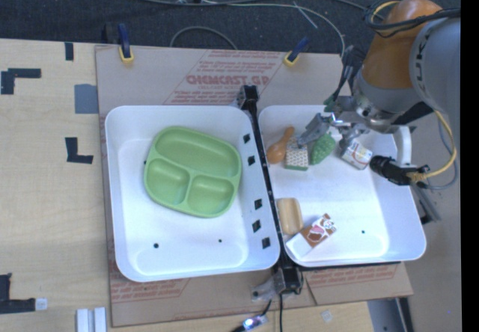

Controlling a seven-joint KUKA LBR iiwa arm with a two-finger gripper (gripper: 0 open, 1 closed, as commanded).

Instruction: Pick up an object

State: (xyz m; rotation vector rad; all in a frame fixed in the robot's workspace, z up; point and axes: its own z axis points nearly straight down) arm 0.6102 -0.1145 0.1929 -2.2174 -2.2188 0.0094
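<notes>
**Closing in on the far pile of the right bin**

Right now my gripper (pixel 318 131) hangs low over the far part of the right bin (pixel 389 207), its grey tip just above a small huddle of things. How it is set I cannot tell from this slant.

Just under and beside the tip lies a green knobbly piece (pixel 323 149), touching a pale checked block (pixel 296 159) on its left. An orange carrot-shaped toy (pixel 281 145) lies just beyond that, near the divider between the bins. On the other side, close by my wrist, is a small white cup-like thing (pixel 355 153).

These lie so tightly that a careless descent would likely shove them about instead of catching one. I judge the green piece the likeliest target, being nearest the tip. To do it well I should centre over it, come straight down, and keep clear of the checked block, so that only one thing is caught.

Nearer the front rim lie a tan bread-like piece (pixel 289 215) and a small white and red carton (pixel 319 231), well apart from the pile. They are easier targets should this try fail.

A green sectioned plate (pixel 193 171) lies in the left bin (pixel 127 196).
</notes>
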